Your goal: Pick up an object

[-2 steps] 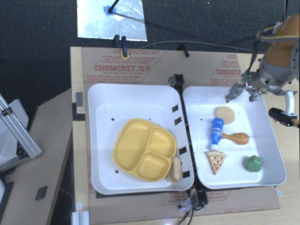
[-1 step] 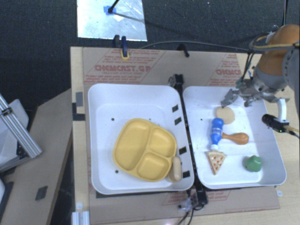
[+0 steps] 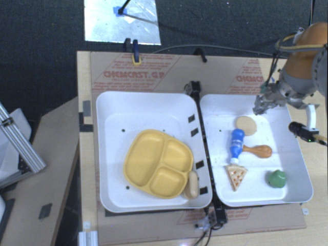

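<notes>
The right bin holds a round tan cookie, a blue bottle with a white cap, a brown wooden spoon-like piece, a pizza slice and a green round toy. My gripper hangs over the back of that bin, just above and right of the cookie. Nothing shows between its tips.
The left bin carries a yellow divided tray, with a beige bread-like piece at the tray's front right corner. A black divider runs between the bins. A metal plate lies beyond the bench.
</notes>
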Robot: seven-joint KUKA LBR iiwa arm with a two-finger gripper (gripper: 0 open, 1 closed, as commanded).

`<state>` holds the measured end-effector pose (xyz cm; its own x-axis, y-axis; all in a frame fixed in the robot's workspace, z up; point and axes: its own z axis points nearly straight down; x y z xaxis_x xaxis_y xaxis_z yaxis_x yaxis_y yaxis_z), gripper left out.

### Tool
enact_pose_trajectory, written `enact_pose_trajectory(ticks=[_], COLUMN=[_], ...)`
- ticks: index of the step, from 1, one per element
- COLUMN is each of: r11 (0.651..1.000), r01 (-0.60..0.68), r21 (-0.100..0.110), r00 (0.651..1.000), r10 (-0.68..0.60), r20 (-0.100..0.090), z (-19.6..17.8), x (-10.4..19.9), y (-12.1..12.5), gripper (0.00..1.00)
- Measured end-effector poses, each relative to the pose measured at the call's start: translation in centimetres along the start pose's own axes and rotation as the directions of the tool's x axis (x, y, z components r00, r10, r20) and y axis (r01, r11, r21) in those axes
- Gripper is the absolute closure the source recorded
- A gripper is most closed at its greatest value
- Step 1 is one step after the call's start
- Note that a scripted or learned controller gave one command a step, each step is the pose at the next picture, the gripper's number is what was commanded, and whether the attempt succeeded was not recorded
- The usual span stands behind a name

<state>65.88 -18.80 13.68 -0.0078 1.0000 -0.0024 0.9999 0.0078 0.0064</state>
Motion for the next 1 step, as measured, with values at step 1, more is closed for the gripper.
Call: enact_pose_trajectory(ticks=[1], r11=[1.000], r01=[-0.002], r21=[-0.002], r00=[1.000], r10=[0.002], r20=[0.000], z=[-6.48], x=[0.36], y=[-0.01], gripper=[1.00])
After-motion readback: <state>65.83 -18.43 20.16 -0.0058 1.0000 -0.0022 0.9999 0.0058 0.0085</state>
